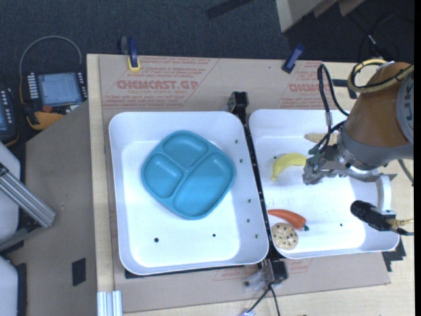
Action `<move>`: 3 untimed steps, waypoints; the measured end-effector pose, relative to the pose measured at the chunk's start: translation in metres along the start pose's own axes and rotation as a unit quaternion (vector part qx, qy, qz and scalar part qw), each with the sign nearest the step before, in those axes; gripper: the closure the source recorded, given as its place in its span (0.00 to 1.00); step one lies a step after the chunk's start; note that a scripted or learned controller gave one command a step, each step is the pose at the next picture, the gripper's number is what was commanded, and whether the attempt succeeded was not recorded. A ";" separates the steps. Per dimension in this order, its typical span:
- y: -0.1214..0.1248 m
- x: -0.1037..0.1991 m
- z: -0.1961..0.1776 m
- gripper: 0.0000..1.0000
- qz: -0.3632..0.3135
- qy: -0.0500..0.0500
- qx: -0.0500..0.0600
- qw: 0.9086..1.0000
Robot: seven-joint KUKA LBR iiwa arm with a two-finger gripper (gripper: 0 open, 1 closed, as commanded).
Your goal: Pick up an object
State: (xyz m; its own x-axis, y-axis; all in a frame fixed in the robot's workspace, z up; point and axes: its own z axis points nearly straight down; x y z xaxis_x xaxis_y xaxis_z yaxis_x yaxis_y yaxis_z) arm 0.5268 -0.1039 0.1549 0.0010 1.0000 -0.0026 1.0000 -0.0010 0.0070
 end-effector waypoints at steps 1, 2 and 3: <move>0.002 0.000 -0.053 1.00 -0.001 0.000 0.000 1.000; 0.010 0.052 -0.046 1.00 -0.003 0.002 0.003 1.000; 0.010 0.105 -0.044 1.00 -0.003 0.002 0.004 1.000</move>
State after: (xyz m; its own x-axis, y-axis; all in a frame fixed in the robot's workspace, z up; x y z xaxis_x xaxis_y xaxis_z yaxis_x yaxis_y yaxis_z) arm 0.5364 0.0011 0.1982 -0.0052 1.0000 0.0017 1.0000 0.0052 -0.0016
